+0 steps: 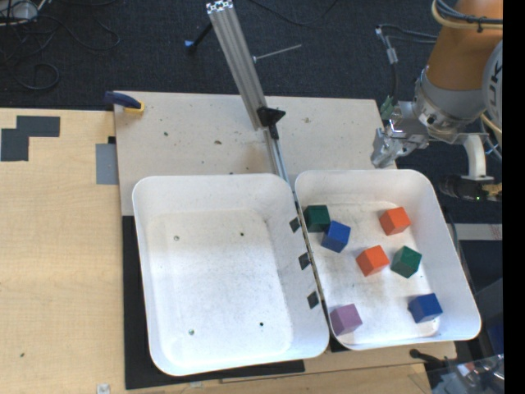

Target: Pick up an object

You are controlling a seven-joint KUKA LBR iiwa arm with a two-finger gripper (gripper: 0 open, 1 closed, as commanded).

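In the right bin (447,245), nearest first, sit a purple cube (345,318), blue cube (425,307), orange cube (372,259), green cube (405,261) and more. Farther back, the claw (385,153) hangs above the bin's far edge; how open it is, I cannot tell.

Matt white plastic bins (164,191), speckled; pale wood-grain bench (57,245); ribbed alu. rail (238,56)

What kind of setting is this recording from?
Most likely a robotics lab bench. A grey-and-orange arm's gripper hangs above two white bins, the right one holding coloured test cubes, and loose cables lie across the dark floor.
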